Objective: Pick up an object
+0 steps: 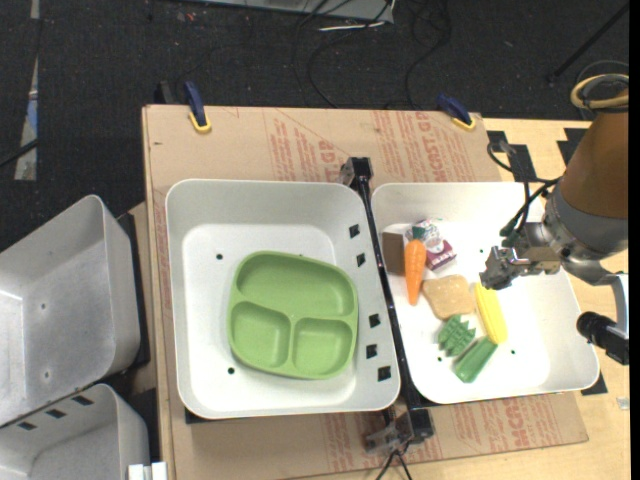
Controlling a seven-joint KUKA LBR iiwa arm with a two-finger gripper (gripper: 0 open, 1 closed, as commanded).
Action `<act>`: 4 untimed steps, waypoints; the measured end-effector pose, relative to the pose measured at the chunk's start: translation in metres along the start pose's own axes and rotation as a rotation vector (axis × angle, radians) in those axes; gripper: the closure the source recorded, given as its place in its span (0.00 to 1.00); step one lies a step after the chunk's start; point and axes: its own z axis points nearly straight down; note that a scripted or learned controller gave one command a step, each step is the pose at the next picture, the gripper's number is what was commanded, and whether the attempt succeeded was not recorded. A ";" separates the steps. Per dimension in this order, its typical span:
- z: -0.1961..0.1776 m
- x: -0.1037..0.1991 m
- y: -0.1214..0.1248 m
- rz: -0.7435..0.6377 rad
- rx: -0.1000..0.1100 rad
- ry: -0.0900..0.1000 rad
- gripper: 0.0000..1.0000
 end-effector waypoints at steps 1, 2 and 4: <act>0.010 0.057 0.006 0.000 0.001 0.000 1.00; 0.002 0.110 0.013 -0.001 -0.001 0.000 1.00; 0.005 0.216 0.040 -0.001 -0.002 0.000 1.00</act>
